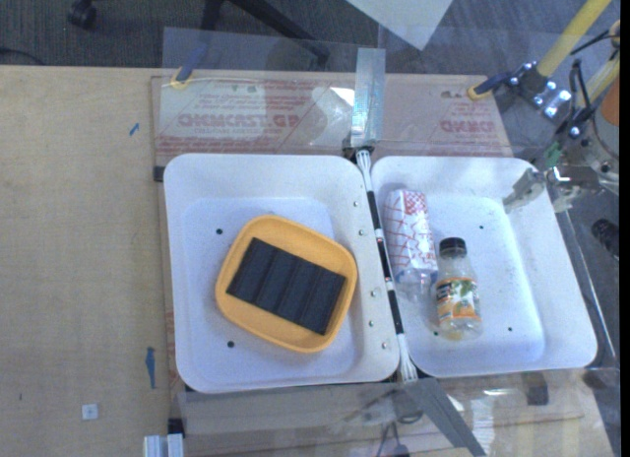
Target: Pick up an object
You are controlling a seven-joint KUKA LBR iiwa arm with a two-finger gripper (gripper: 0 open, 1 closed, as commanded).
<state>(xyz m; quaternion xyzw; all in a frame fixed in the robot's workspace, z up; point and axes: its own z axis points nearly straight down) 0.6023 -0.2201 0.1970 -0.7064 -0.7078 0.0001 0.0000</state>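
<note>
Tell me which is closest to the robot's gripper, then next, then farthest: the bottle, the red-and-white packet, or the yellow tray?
From the gripper, at the right bin's far right edge:
1. Bottle, right bin, middle.
2. Packet, right bin, left side; nearly tied with the bottle.
3. Yellow tray, left bin.

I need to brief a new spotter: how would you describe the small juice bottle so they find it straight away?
Start at the right bin, the one nearer the arm's side. Two things lie in it: a red-and-white patterned bottle against the wall shared with the left bin, and beside it, toward the bin's middle, the small juice bottle. It is shorter, with a black cap and orange label.
</note>
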